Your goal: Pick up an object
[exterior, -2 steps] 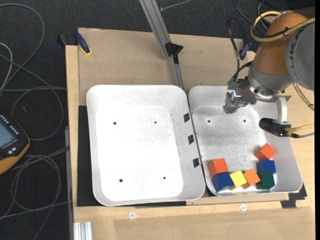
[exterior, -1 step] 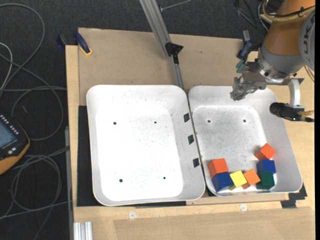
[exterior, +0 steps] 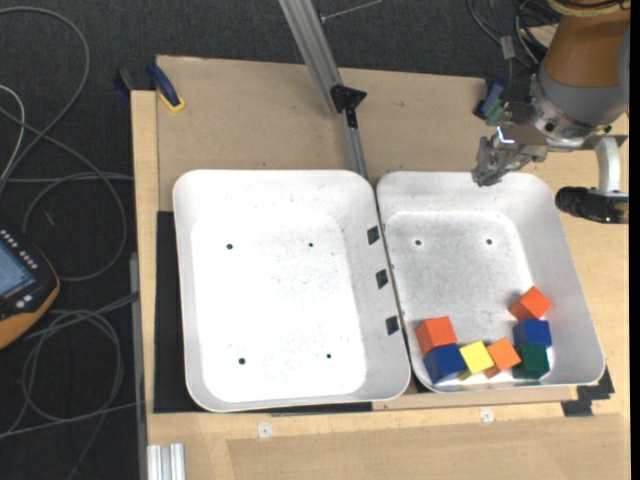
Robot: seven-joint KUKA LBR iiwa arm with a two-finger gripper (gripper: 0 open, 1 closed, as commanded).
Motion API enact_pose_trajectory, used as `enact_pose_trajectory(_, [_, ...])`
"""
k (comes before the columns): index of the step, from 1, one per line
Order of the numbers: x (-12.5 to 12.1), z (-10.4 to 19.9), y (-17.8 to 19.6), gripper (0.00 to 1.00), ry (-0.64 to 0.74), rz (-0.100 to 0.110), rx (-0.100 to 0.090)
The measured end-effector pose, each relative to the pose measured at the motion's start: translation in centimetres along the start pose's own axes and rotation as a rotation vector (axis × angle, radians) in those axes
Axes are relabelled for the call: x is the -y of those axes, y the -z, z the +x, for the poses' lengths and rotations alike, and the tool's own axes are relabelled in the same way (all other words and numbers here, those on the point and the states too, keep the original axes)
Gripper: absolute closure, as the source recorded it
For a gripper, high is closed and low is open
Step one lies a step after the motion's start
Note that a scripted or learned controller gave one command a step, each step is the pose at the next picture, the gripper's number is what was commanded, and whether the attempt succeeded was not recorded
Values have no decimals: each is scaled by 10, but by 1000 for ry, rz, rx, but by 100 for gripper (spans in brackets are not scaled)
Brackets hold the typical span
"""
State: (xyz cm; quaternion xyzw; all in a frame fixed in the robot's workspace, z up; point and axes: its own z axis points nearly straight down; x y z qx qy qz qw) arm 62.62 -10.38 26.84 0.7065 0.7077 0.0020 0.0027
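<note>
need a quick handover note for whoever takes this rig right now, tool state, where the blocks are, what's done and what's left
Tool: hanging over the far rim of the right bin; nothing is seen in it, and whether it is open or shut cannot be told from this view.
Blocks: all clustered in the near corner of the right bin, namely two orange cubes, an orange wedge, a yellow block, two blue blocks and a green block.
Left bin: holds no blocks.
Done: nothing picked yet.
Left: bring the tool to the near corner, probably taking an outer block such as the orange cube at the cluster's far edge, grasp and lift.
</note>
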Motion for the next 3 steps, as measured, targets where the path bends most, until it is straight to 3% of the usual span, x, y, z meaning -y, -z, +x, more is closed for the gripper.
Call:
enact_pose_trajectory(1, [-1,51,-14,100,4,9,-4])
enact_pose_trajectory(3, [0,172,-11,100,6,7,-4])
